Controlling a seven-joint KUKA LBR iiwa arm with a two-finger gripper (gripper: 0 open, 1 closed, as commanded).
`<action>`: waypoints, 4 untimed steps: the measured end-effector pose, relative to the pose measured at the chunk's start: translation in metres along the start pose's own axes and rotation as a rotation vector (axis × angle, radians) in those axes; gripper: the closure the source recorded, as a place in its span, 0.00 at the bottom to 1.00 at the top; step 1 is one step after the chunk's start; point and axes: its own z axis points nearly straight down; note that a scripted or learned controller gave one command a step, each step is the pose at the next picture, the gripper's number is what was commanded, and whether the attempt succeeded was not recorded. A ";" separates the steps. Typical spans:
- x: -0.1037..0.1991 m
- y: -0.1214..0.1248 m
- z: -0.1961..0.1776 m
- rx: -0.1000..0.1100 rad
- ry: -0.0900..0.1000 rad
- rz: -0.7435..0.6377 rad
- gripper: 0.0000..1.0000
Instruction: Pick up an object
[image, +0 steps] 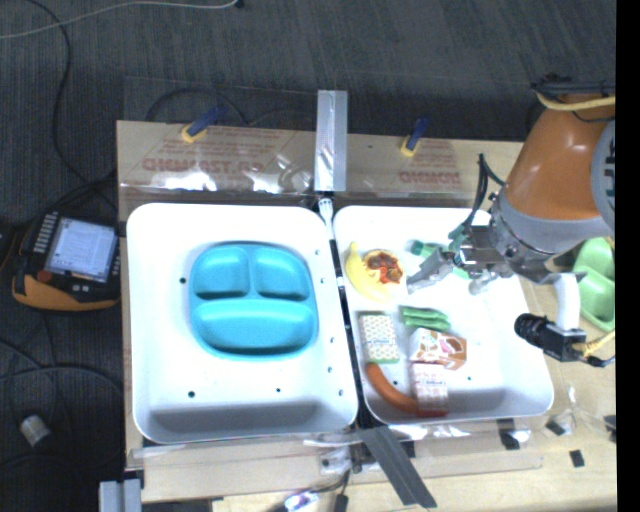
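At the near wall of the right bin (520, 395) lies a red sausage-like piece (385, 388), and just beside it a small carton with red print (430, 385). A little farther in there is a brown-and-white packet (440, 349), touching the carton, and to its left a white checked packet (378, 337). Behind these sits a green item (424, 317). Farther again, near the divider between the bins, lies a yellow banana-shaped toy (362, 275) with a red-brown piece (384, 266) on it.

The gripper (442, 262) hangs over the far part of the right bin, to the right of the yellow toy and apart from it. Its fingers (425, 275) are spread, with nothing between them. A small green object (420, 246) lies just beside the gripper, at its far side.

In the left bin (150, 330) rests a blue divided plate (253, 299), well apart from the gripper
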 end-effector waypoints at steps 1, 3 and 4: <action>-0.017 -0.005 -0.038 -0.002 0.000 -0.066 0.00; -0.061 -0.003 0.157 -0.010 -0.002 0.072 0.00; -0.036 -0.035 0.149 0.001 0.002 0.297 0.00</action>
